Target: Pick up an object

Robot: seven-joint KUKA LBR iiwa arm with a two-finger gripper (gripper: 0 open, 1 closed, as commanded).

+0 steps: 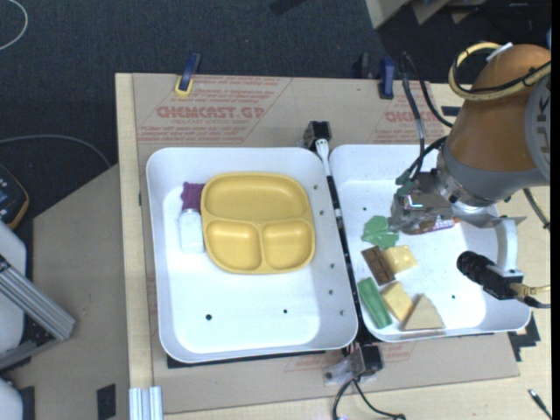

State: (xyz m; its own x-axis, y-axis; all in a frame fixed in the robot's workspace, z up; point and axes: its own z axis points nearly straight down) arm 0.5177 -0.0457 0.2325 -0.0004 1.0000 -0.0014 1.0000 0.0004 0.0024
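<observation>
My gripper (409, 219) hangs over the middle of the right bin (350, 173), just above and to the right of a light green piece (379, 232). Below it lie a brown block (378, 265), a pale yellow wedge (402, 259), a green stick (372, 303), a yellow block (396, 302) and a tan wedge (423, 315). Nothing shows between the gripper's tips.
The left bin (166, 234) holds a yellow divided tray (257, 221), with a purple thing (192, 195) and a white thing (190, 232) at its left side. The brown bench (131, 147) surrounds both bins, with clamps at its far edge.
</observation>
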